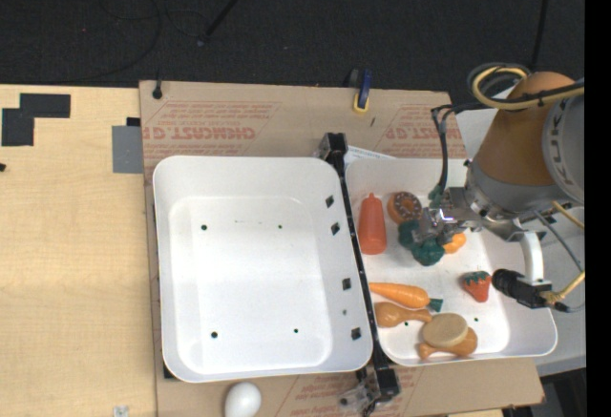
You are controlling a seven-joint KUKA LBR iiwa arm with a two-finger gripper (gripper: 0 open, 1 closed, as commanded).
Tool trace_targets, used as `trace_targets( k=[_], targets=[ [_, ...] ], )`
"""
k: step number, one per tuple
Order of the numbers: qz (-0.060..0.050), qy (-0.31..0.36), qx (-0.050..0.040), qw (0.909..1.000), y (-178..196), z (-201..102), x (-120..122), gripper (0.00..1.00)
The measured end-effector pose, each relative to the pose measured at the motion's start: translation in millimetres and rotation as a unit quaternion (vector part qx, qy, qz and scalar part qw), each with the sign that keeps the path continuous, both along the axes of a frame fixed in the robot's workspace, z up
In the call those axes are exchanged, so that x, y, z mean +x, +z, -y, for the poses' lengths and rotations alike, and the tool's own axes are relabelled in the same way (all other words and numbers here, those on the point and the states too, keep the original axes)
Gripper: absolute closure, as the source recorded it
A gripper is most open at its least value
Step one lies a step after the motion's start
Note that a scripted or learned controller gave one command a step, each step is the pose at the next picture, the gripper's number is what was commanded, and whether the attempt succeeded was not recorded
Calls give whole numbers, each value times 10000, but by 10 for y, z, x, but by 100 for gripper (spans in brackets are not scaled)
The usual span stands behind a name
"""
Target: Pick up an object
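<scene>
The arm (535, 143) is running off the right edge, and its wrist is hiding part of the right bin (535, 344).

The arm (535, 153) is a thick grey tube with a broad orange band above the wrist. Yellow and black cables loop by its upper part. Its small metallic claw (441, 219) has thin dark wires.

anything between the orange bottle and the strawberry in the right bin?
Yes. In the camera view, a dark green toy lies between the orange bottle and the strawberry, with the gripper right over it.
</scene>
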State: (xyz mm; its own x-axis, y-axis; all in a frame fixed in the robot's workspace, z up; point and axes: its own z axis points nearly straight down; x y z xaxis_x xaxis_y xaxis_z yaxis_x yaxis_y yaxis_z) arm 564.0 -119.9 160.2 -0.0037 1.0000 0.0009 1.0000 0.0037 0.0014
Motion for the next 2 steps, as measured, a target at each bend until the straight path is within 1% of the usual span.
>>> trace_targets(
  k=[1,2],
  targets=[
    [6,36,14,10000,289,-978,478,100],
    [3,-9,-11,10000,284,-1483,624,100]
  ],
)
